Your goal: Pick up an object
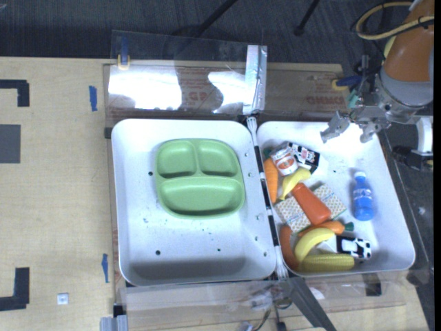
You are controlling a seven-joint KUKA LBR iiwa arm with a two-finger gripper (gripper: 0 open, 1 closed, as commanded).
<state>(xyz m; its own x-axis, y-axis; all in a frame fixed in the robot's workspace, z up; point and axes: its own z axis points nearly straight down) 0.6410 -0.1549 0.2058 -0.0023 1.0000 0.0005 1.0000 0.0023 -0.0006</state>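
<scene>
Grey tool [350, 127] hangs with fingers spread, gripping nothing, above the right bin [396, 205] near its far rim.

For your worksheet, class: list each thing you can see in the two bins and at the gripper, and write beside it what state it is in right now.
Gripper: fingers spread open, holding nothing, above the right bin's far edge.
Green divided plate: flat in the left bin, nothing in its compartments.
Blue bottle: lying down, apart from the pile.
Orange bottle: lying tilted on the pile.
Bananas: lying at the pile's near end.
Right bin: holds the toy pile.
</scene>
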